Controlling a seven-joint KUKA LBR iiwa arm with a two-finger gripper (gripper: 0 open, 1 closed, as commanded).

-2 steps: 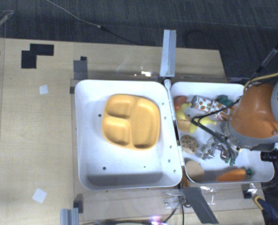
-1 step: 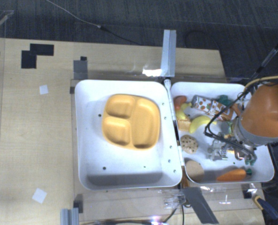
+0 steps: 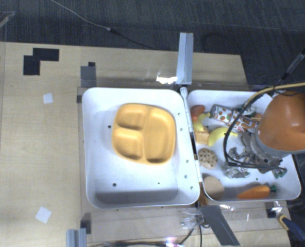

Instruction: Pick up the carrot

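The carrot is orange with a small green tip and lies flat near the front edge of the right bin. The arm's orange band and grey wrist hang over the right half of that bin, just behind the carrot. The gripper points down into the bin, a little behind and to the left of the carrot, above the bin floor.
The right bin also holds a yellow lemon-like fruit, a cookie, a brown round item, a red-brown item and a patterned packet. A yellow sectioned plate sits in the left bin.
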